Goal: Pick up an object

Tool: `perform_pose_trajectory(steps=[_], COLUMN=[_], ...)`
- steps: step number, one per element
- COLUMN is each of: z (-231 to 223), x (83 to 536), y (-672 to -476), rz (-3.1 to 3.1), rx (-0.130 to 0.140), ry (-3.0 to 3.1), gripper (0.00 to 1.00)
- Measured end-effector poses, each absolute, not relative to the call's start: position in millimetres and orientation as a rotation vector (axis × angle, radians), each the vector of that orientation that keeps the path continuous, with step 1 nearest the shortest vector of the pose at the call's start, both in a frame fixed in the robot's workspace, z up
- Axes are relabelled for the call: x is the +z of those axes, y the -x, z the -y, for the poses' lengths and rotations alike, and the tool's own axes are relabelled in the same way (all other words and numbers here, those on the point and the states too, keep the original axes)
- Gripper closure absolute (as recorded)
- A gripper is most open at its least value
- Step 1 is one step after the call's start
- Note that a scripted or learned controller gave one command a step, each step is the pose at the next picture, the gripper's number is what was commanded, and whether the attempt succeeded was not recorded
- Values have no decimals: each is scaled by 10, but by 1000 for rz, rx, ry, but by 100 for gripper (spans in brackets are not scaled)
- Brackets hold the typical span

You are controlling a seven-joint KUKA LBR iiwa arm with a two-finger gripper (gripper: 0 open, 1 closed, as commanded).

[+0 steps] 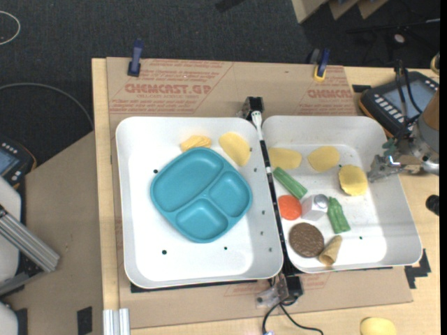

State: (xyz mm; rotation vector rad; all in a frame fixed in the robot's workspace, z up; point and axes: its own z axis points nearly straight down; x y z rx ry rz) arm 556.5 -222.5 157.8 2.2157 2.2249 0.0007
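My tool (380, 165) hovers at the right bin's (391, 253) edge, holding nothing, fingers apart; next, reach the yellow chip (353, 180).

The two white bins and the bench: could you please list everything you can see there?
Shallow white bins: two, side by side.
Blue divided plastic tray: one, left bin.
Yellow toy food pieces: two in left bin's far side, three in right bin.
Green toy vegetables: two, right bin.
Red-orange round piece: one, right bin.
Brown round patty: one, right bin's near side.
Tan cone: one, beside patty.
Grey gripper: one, over right bin's right rim.
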Motion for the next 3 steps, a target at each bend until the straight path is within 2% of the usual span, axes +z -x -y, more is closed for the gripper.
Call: perform_pose_trajectory(steps=[1, 2, 3], z=[2248, 2198, 1282], x=[2487, 1921, 2216], y=[-4885, -5627, -5110], rz=[-2215, -2221, -2233], rx=[2, 2, 2], ry=[-2221, -2213, -2218], gripper=[100, 100, 100])
